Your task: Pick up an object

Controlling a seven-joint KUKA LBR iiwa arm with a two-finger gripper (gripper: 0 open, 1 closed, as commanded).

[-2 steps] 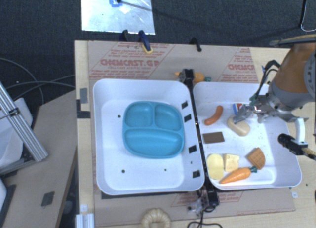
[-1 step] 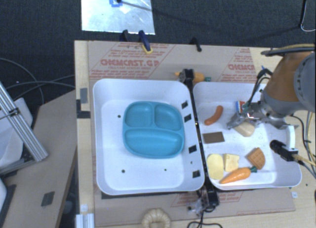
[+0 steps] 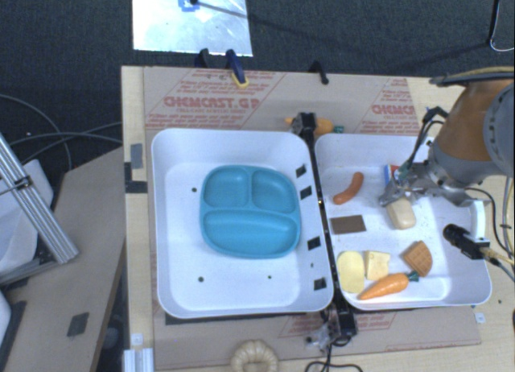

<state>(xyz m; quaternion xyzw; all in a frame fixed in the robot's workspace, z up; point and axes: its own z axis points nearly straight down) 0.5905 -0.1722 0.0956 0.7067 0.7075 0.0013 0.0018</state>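
Nearest the camera, in the right-hand white bin [image 3: 463, 286], an orange toy carrot [image 3: 385, 285] lies along the front wall. Just behind it sit a pale yellow round piece [image 3: 350, 270], a pale yellow wedge [image 3: 377, 264] and a tan waffle-textured piece [image 3: 418, 258], close together. A flat brown rectangle [image 3: 348, 224] lies a little further back, near the divider between the bins.

In the left-hand white bin [image 3: 173, 201] rests a blue divided plate [image 3: 249, 209] with three compartments.

Further back on the right, a cream-coloured rounded object [image 3: 401, 214] sits mid-bin — my gripper [image 3: 396, 194] is directly over its far edge, touching or nearly touching it. I cannot tell whether my jaws are apart or together; my grey wrist covers them. A reddish-orange sausage [image 3: 348, 188] lies to the left of my gripper, apart from it.

My arm [image 3: 475, 133], with its orange band, reaches in from the right edge. Beyond both bins, the cardboard sheet [image 3: 209, 101] carries red printed lettering.
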